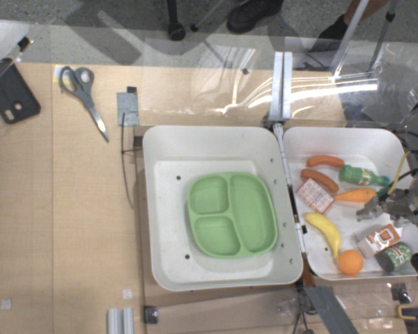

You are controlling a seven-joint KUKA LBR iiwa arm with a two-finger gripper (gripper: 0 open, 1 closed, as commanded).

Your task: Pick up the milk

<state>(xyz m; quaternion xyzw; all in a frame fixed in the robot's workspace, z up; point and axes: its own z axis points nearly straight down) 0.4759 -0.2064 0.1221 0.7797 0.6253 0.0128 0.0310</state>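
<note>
The milk (381,240) is a small white carton with an orange-brown label. It lies tilted in the right bin (348,139) near the front right corner. My gripper (384,209) reaches in from the right edge, low over the bin. It hangs just behind the carton and right of the carrot (353,196). Nothing shows in its grasp.
The right bin also holds two sausages (324,162), a green bottle (360,176), a pink-and-white box (315,197), a banana (324,230), an orange (350,261) and a dark green can (396,257) beside the milk. The left bin (160,186) holds a green divided tray (231,214). Scissors (83,96) lie on the bench.
</note>
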